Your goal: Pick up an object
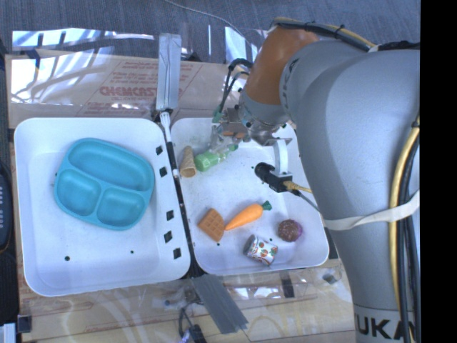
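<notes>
Towering over the right bin (pixel 214 263), the grey arm (pixel 357 134) with its orange band (pixel 275 63) reaches in from three o'clock and drops its gripper (pixel 227 136) toward the bin's far end, at about twelve o'clock within it. Whether the fingers are spread or closed cannot be told, since the wrist hides them from above. Just beneath and touching the gripper's tip lies a green object (pixel 209 160), its long axis running roughly from eight o'clock to two o'clock, the upper end tucked under the tool. Just beside it, toward nine o'clock, an ice-cream cone (pixel 187 163) lies against the bin's left wall, its long axis near vertical in view, narrow end toward twelve o'clock. A black cable plug (pixel 270 175) hangs off the wrist at about four o'clock from the gripper. Farther out, near the bin's centre, a carrot (pixel 244 216) lies with its green top pointing toward two o'clock and its tip toward eight o'clock, touching a waffle-patterned cracker (pixel 211 224). A brown cookie (pixel 289 230) and a small patterned can (pixel 260 249), lying on its side, sit toward five o'clock. Well apart, the left bin (pixel 43 263) holds a blue divided plate (pixel 104 183).
</notes>
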You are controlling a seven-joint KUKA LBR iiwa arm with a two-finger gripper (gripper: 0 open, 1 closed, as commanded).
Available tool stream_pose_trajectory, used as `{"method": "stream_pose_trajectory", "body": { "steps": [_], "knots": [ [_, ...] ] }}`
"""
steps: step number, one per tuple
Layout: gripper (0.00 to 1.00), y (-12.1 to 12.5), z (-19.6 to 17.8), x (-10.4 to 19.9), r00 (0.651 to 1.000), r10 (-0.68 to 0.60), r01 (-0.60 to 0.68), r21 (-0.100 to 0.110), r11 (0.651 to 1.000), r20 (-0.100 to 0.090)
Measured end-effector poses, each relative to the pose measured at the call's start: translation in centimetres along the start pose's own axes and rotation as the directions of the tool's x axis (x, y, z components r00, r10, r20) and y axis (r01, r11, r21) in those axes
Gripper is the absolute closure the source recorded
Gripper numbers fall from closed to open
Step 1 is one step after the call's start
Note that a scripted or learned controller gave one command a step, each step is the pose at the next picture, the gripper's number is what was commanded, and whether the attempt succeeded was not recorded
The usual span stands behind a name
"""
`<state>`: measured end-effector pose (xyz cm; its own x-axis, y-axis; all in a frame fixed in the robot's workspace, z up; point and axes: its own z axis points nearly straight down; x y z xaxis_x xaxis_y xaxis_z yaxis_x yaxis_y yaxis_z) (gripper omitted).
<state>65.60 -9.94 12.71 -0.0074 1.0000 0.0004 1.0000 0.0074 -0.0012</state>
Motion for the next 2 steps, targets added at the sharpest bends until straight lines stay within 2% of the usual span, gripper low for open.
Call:
{"method": "stream_pose_trajectory", "body": {
  "steps": [1,2],
  "knots": [
    [0.00,-2.2,0.2,-0.1,1.000,0.000,0.000,-0.004,1.000,0.002],
    [0.00,-4.6,1.0,0.4,1.000,0.002,-0.002,0.004,1.000,0.000]
  ]
}}
